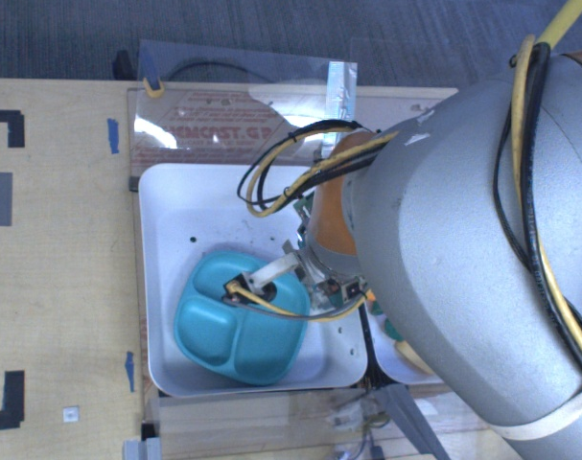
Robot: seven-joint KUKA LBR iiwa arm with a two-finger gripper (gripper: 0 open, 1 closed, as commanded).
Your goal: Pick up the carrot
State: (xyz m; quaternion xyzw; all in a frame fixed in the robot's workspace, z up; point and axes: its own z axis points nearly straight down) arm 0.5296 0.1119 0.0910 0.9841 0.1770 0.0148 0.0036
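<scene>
My gripper (314, 290) hangs low over the left bin (166, 209), at the right rim of a teal divided plate (235, 329). The grey arm with its orange band (331, 220) reaches in from the right and covers the gripper's tips. At the arm's lower edge, in the right bin, a small green and pale orange bit (403, 346) peeks out; I cannot tell what it is. The arm hides most of the right bin.
The teal plate lies in the front half of the left bin, tilted toward the front wall. A clear plastic sheet (233, 123) stands behind the bin. The wooden bench (51, 286) stretches to the left.
</scene>
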